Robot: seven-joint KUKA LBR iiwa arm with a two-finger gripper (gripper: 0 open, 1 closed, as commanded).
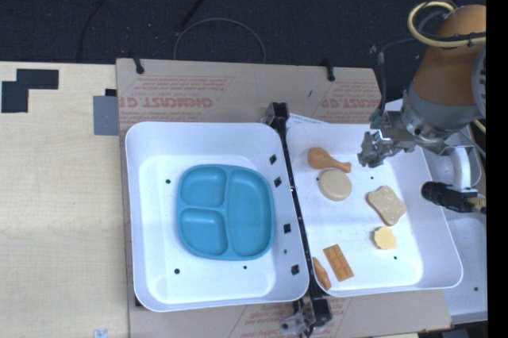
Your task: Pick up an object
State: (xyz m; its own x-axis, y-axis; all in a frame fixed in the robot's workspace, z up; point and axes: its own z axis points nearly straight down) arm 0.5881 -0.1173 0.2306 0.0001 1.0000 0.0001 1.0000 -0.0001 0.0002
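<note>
The arm's fingers (371, 152) hang over the upper part of the right bin (444, 265); they are small and dark from this height, so whether they are spread or pressed together cannot be told, and nothing can be seen between them. Just to their left lies a toy drumstick (327, 160), near but seemingly apart from them. Below and left of the fingers sits a round beige cookie-like piece (335, 186), and below them a toast slice (386, 205). Further down lie a small yellow chunk (385, 238), an orange wafer (338, 262) and a thin orange stick (321, 273). Well to the left, the left bin (151, 146) on the counter (55, 201) holds a blue divided plate (224, 211).
</note>
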